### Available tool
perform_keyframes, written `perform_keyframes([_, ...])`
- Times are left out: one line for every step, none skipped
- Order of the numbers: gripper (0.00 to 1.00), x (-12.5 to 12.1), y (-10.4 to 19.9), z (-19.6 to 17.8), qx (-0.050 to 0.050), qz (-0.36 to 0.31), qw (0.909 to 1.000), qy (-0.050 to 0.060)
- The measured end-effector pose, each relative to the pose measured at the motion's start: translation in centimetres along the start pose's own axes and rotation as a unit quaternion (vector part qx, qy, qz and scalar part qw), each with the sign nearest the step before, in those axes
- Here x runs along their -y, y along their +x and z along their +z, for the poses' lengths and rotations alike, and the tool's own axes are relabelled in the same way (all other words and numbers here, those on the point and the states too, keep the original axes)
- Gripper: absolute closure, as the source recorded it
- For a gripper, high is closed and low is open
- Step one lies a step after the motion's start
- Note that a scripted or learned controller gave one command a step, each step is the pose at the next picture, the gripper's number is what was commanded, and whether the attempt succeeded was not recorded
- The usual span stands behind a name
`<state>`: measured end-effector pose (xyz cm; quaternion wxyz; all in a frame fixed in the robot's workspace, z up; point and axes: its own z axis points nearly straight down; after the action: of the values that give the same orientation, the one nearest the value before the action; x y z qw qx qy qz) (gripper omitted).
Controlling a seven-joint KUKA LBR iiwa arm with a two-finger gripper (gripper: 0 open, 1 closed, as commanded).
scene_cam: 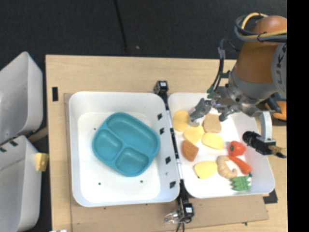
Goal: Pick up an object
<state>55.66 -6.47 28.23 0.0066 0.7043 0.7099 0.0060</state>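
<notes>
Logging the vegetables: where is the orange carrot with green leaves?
The orange carrot with green leaves lies in the right white bin, near its front right corner, beside the red pepper.

The arm [258, 57] enters from the upper right of the frame, its orange band filling the corner above a grey wrist; the wrist slants down and to the left, toward the middle right of the frame; at its end the gripper [208, 111] points left and downward; its two grey fingers [198, 111] are spread apart, with nothing between them.
</notes>
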Motion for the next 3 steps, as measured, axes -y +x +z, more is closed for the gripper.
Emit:
perform_keyframes([0.00,6.6,-2.3,-12.0,0.001,0.004,1.0000,0.002])
perform_keyframes([0.00,7.0,-9.7,1.8,0.000,0.007,0.9999,0.015])
perform_keyframes([0.00,5.4,-13.2,17.0,0.000,0.002,1.0000,0.007])
